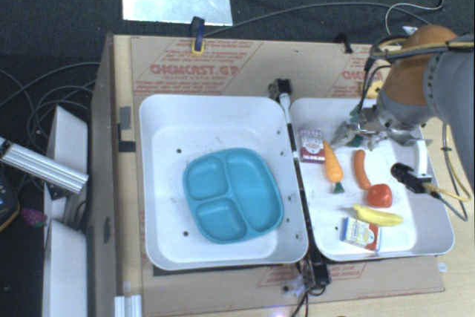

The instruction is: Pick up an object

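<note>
Camera view, single frame. Arm (415, 82) enters from the right and hangs over the back of the right bin (424, 230). Gripper (361, 132) sits low at the bin's far end, just above the top of the sausage (361, 168). Claw state: cannot tell, since the wrist body hides the working end from this angle. Nothing visibly held.

Right bin contents:
- packet (310, 141) against the left wall
- carrot (332, 163) just beside it, tip toward the back
- sausage, lying parallel to the carrot, small gap between them
- tomato (380, 195) touching or nearly touching the sausage's near end
- banana (378, 217) in front of the tomato
- carton (361, 234) just beside the banana, near the front wall

Left bin (171, 130) holds a blue plate (234, 193), three compartments, nothing on it.

Judgement: no grasp made yet, so the task is at the approach stage. Gripper position suggests the sausage or carrot as target, both being closest. Their long, narrow shape suits a pinch across the width, and both lie flat with room either side. The tomato looks round and likely to roll. Risk: closing on the gap between carrot and sausage and catching neither.
</note>
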